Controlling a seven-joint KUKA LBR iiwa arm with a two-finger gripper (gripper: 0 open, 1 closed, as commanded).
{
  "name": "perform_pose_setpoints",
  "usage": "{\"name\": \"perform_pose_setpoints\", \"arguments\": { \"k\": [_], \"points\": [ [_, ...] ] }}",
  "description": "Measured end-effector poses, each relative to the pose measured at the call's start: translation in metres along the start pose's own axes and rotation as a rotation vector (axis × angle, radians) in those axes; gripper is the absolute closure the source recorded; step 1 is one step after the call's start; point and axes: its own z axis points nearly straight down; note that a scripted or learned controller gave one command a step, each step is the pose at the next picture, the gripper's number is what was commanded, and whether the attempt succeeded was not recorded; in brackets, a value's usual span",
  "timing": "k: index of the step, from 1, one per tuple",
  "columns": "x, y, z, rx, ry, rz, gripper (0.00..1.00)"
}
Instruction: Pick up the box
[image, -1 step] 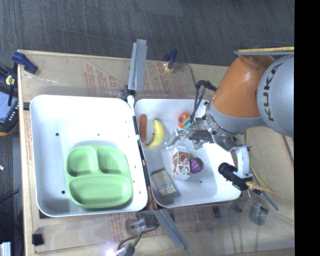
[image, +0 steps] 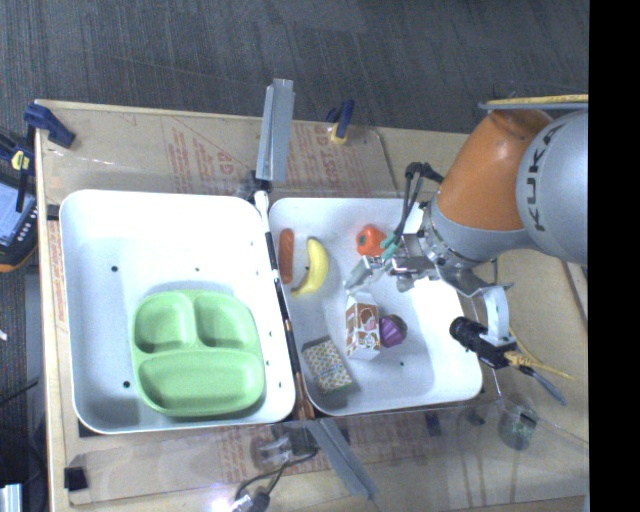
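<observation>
The left bin (image: 90, 300) holds a green divided tray (image: 198, 352) lying flat toward its near side. In the right bin (image: 450, 375), a sausage (image: 287, 255) and a banana (image: 314, 266) lie by the left wall, a patterned sponge (image: 328, 364) sits near the front, and the box (image: 362, 327) stands mid-bin, touching a purple fruit (image: 392, 329). An orange-red piece (image: 370, 240) lies farther back. The gripper (image: 375, 268) hangs just above the box, not holding it; whether its jaws are apart or together I cannot tell

Glossy white plastic bins (image: 170, 215) — printed cardboard box (image: 362, 328).
</observation>
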Motion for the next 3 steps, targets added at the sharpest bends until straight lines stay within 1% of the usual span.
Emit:
{"name": "perform_pose_setpoints", "arguments": {
  "k": [1,2,3],
  "points": [
    [0.0448,-0.0424,0.0975,0.001,0.002,-0.003,0.00],
    [0.0394,-0.0429,0.1040,-0.026,-0.012,-0.033,0.00],
    [0.0377,-0.0426,0.1048,-0.034,-0.013,-0.058,0.00]
  ]
}}
